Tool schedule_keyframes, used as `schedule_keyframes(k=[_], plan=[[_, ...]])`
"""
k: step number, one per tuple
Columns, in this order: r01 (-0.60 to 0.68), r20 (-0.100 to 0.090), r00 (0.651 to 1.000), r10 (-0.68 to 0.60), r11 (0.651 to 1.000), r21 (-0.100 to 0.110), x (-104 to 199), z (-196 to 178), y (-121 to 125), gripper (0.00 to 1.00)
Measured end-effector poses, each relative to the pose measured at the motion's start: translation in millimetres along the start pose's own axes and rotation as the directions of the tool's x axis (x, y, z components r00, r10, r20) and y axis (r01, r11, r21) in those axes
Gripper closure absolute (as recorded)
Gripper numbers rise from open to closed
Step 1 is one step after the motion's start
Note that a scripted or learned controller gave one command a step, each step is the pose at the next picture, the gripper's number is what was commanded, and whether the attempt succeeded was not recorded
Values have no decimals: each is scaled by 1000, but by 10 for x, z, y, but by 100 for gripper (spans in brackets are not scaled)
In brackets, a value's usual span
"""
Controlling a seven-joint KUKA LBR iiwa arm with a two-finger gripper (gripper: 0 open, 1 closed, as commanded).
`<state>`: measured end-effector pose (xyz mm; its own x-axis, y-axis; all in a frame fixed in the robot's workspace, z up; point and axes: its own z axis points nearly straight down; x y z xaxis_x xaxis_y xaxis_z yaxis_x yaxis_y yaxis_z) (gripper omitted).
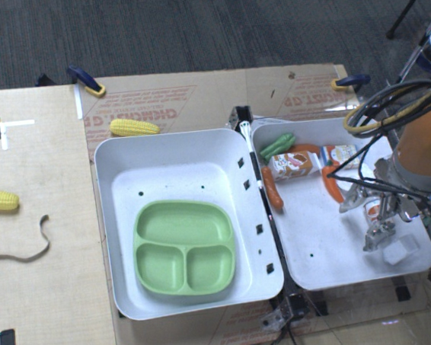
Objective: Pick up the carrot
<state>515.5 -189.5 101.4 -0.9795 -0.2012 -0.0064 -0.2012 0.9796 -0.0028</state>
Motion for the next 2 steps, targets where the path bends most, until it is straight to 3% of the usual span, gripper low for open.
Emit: schedule_keyframes(k=[1,2], plan=[[-209,-6,978,209,978,-2,-54,97,916,0],[-287,-2,958,287,958,0,-277,90,325,0]])
